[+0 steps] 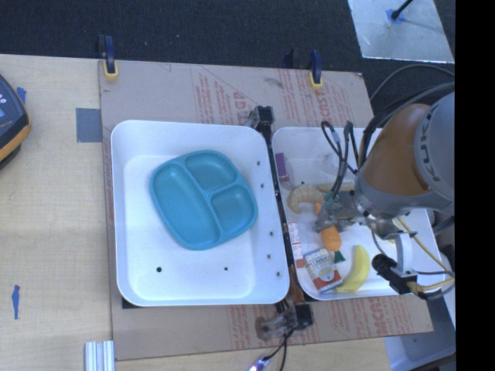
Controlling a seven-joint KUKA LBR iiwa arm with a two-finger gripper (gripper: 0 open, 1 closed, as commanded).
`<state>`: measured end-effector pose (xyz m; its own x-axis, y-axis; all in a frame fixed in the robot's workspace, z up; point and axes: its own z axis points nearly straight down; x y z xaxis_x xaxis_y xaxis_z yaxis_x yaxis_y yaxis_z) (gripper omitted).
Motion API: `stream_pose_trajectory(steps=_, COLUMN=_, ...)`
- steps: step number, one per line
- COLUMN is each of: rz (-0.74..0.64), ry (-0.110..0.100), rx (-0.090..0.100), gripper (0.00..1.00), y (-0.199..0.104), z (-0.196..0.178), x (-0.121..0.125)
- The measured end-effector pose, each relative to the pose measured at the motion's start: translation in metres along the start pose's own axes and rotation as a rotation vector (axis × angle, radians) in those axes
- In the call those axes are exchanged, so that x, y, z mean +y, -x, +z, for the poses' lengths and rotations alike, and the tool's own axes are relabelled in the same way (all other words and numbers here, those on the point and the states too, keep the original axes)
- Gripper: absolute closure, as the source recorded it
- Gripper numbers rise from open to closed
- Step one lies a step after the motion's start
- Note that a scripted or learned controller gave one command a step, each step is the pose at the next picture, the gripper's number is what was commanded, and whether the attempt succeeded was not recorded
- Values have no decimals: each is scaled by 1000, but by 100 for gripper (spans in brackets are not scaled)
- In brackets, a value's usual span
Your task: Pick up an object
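My gripper (328,219) is low inside the right bin (303,139), reaching in from the right under the grey and orange wrist. It hangs just above a small orange item (332,240) and close to the right end of a tan curved item (302,198). A yellow banana (356,270) lies near the bin's front edge. A small red and white packet (319,263) sits to the banana's left. A purple piece (281,163) lies by the bin's left wall. The arm hides the right half of the bin.
The left bin (131,277) holds a blue divided plate (203,199). Black cables loop over the back of the right bin. Clamps stand at the bench's back edge, and a device sits at the far left.
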<state>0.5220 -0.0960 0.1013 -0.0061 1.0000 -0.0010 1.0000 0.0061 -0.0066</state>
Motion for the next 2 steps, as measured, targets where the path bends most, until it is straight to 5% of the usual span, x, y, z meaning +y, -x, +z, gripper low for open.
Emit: stream_pose_trajectory(steps=2, rz=1, ry=4, rx=2, gripper=100, y=-122, z=-167, x=27)
